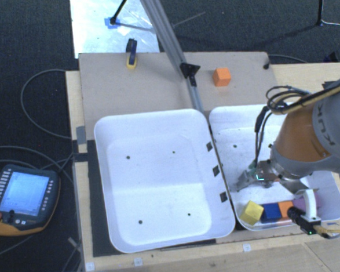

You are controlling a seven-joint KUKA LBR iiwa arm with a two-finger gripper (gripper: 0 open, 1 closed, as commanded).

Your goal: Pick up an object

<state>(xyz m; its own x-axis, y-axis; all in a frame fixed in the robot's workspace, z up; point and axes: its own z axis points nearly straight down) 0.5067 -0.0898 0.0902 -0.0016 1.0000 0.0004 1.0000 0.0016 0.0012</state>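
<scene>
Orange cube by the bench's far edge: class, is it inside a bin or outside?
Outside. The orange cube sits on the brown board, beyond the right bin's far rim, apart from it.

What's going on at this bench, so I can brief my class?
The robot arm reaches from the right into the right-hand bin. Its claw hangs over the bin floor, close to a yellow block, a blue block and an orange block by the bin's near wall. All three lie in the bin.

Two smooth white plastic bins (152,125) rest on a matt brown board (108,84) like cardboard.
</scene>
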